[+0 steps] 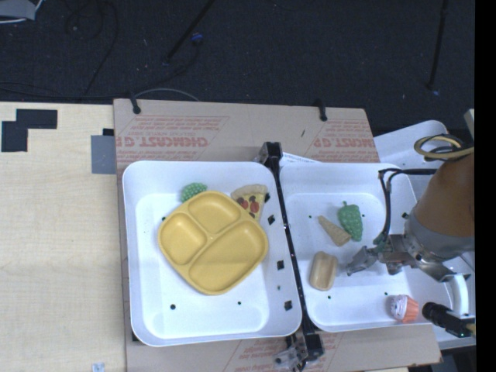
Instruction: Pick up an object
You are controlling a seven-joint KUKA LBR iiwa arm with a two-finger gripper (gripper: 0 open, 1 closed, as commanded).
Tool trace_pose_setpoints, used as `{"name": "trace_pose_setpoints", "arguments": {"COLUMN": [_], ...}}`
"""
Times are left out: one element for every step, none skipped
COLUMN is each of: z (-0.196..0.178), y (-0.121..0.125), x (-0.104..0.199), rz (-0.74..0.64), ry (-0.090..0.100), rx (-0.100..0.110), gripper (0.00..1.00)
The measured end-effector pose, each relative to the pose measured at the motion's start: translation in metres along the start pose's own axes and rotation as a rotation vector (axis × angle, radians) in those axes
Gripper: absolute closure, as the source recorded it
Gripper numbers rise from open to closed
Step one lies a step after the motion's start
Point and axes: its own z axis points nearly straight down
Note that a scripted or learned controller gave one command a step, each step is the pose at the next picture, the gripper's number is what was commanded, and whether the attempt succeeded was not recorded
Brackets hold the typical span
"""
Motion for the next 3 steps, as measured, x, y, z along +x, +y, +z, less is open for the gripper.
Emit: {"name": "trace_pose_setpoints", "arguments": {"z": [-0.013,-0.060,-0.110], "y": [0.001,0.010,0.019], "x": [-0.002,-0.005,-0.008], "rz": [0.004,-0.002,-0.002], "ry": [-0.002,-0.005,-0.005], "rx": [-0.004,-0.012,-0.011], "gripper": [1.00,1.00,1.00]}}
